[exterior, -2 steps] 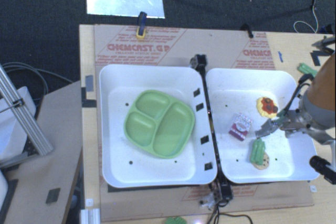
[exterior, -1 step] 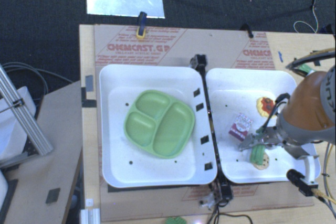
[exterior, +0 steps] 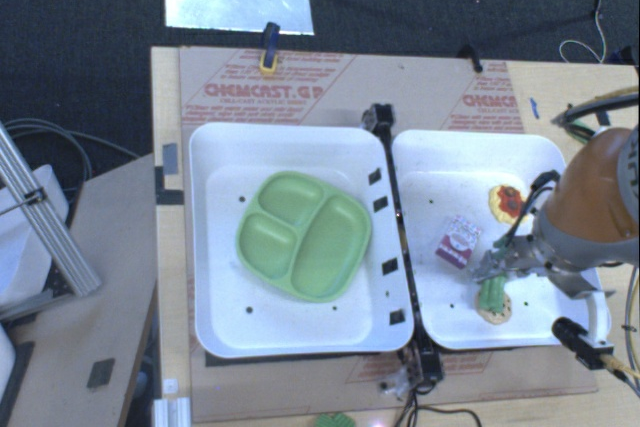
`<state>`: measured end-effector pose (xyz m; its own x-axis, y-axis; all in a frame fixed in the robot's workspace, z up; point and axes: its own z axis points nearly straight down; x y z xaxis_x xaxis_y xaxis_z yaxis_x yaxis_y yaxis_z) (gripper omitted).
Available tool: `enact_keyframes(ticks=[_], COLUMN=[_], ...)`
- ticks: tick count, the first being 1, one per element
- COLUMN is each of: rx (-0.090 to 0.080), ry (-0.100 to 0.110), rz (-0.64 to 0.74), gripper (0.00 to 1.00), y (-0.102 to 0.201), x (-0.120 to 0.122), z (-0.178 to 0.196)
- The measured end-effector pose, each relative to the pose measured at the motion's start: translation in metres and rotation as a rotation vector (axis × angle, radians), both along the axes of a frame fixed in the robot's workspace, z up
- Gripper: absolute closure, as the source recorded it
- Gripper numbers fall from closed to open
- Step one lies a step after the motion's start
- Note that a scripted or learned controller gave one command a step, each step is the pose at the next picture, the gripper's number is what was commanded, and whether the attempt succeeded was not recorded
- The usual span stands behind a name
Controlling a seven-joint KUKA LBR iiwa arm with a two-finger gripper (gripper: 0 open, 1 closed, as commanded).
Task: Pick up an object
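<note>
Two shallow white bins sit side by side on a bench. The left bin (exterior: 215, 315) holds a green divided plate (exterior: 303, 235). In the right bin (exterior: 440, 160), the robot's gripper (exterior: 497, 267) reaches low over a green toy (exterior: 492, 296) lying on a tan cookie (exterior: 496, 313); whether it grips anything cannot be told. A pink packet (exterior: 459, 241) and a yellow-and-red toy (exterior: 506, 202) lie nearby.
</note>
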<state>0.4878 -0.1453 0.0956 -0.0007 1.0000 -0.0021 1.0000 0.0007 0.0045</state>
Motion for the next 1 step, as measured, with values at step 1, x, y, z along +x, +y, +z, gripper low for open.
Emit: enact_keyframes(ticks=[1], rx=[0.001], ry=[-0.01], rz=[0.011], gripper=[1.0], y=[0.0567], x=[0.0548], z=[0.1092])
